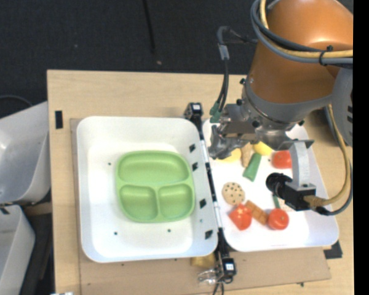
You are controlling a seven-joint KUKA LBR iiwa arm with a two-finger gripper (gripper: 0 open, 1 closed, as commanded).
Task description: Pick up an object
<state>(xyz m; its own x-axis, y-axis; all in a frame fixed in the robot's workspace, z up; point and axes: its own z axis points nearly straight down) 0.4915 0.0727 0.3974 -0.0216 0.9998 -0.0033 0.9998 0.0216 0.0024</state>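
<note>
Left bin (98, 238) white, holding lime-green divided tray (154, 185). Right bin (313, 229) white: tan cookie with dark spots (233, 193), two red tomatoes (240, 217) (278, 219), green stick (252, 166), yellow piece (263, 148). Bench (111, 88) pale wood.

Even, bright overhead light; the left bin (98, 238) nearly washes out, a soft sheen sits on the orange band (295, 35), shadows are faint, the floor stays dark, and focus is slightly soft

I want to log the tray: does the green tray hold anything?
Empty: the green tray shows bare green in all three compartments.
</note>
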